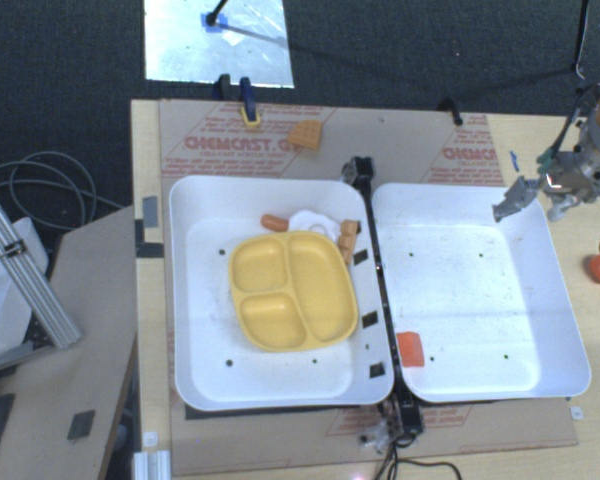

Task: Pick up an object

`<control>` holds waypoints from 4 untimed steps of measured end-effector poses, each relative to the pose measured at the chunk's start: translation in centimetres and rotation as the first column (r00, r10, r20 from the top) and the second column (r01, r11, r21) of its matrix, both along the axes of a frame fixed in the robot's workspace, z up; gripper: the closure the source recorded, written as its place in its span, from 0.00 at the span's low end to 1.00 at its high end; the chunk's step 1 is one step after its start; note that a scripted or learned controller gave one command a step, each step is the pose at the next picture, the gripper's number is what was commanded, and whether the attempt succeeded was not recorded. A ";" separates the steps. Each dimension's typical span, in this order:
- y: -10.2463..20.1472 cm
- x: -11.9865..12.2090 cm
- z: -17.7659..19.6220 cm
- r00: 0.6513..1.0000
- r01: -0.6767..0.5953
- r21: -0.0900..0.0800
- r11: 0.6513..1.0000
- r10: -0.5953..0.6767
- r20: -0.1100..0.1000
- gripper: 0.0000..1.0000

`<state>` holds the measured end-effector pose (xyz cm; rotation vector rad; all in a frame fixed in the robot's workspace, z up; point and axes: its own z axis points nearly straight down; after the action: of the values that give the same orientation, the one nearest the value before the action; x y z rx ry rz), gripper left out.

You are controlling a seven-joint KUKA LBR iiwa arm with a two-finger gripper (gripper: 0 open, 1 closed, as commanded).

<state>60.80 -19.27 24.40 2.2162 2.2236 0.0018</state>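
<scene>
**Operator:** I have the gripper [525, 196] at the upper right rim of the right bin [540, 368], hanging over its far corner. I see two grey fingers splayed apart with nothing between them, so I read it as open and empty.

**Spotter:** What's nearest to it?

**Operator:** In that same bin, only the orange block [410, 348], down by the near left wall, well apart from the fingers. Beyond the divider, the left bin [195, 368] carries the yellow divided tray [292, 291], with a small orange sausage-shaped piece [275, 223], a white piece [313, 224] and a tan piece [348, 236] crowded along the tray's far edge.

**Spotter:** So which one would you go for?

**Operator:** The orange block, I think. It lies alone on bare floor, whereas the others are touching or just beside the tray and each other. I'd travel high across the bin, then come straight down with the fingers straddling the block. My worry is the wall beside it: the finger on that side may catch the rim, so I'd turn the wrist until the fingers close along the wall.
</scene>
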 end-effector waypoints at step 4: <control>1.2 -7.8 24.7 1.000 -0.003 -0.003 1.000 0.003 0.006 0.00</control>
<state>52.95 -18.06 49.14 2.2086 2.2228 0.0047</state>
